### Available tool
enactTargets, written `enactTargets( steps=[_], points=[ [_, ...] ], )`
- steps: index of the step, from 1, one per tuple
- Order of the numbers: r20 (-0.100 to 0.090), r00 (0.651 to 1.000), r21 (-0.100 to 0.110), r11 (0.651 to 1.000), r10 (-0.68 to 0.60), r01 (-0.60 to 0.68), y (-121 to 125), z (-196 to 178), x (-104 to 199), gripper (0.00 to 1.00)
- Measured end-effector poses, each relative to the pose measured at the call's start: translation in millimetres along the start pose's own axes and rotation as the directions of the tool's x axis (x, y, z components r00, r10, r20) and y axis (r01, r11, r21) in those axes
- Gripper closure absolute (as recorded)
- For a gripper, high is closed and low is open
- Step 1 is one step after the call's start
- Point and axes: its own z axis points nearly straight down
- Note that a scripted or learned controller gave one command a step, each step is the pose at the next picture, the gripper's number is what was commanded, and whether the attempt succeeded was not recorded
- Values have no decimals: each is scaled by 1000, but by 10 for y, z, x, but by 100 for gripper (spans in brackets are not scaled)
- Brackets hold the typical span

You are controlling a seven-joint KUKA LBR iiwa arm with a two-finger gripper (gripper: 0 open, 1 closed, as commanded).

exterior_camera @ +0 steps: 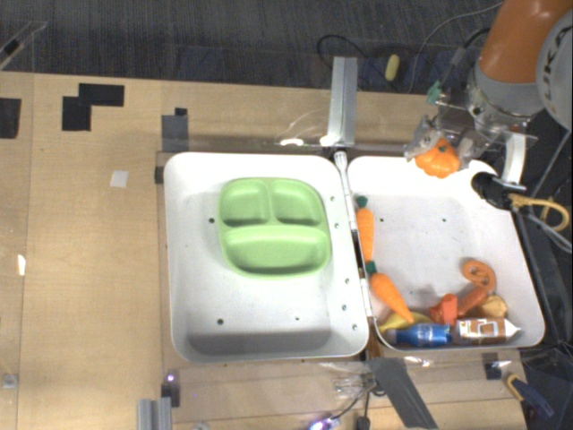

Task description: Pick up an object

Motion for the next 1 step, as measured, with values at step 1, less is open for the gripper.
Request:
enactTargets(
  steps=[1],
  points=[
    [-1, 1000, 7, 1000, 27, -27, -1053, 131, 149, 100]
  ],
)
